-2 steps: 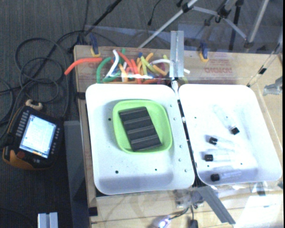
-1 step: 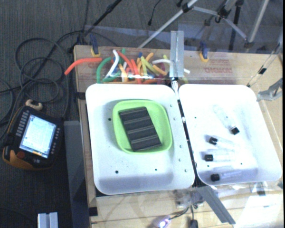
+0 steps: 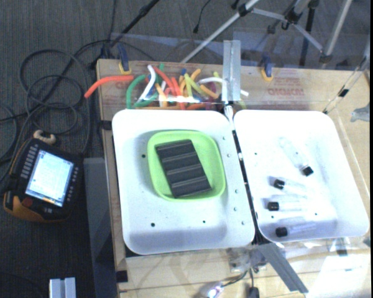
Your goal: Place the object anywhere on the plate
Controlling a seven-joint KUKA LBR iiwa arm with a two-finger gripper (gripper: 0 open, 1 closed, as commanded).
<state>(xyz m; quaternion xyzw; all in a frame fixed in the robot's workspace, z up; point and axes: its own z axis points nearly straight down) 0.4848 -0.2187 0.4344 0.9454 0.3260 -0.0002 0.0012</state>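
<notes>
Dark ribbed block lies flat on the green plate inside the left white bin. Right bin beside it holds several small clear vials with black caps.

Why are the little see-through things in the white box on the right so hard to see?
In the camera view, the right bin is bright white and a bit washed out by glare, so the clear tubes blend into it and mostly their black caps stand out; the picture is also slightly soft. The dark block on the green plate in the left bin shows far more clearly.
</notes>
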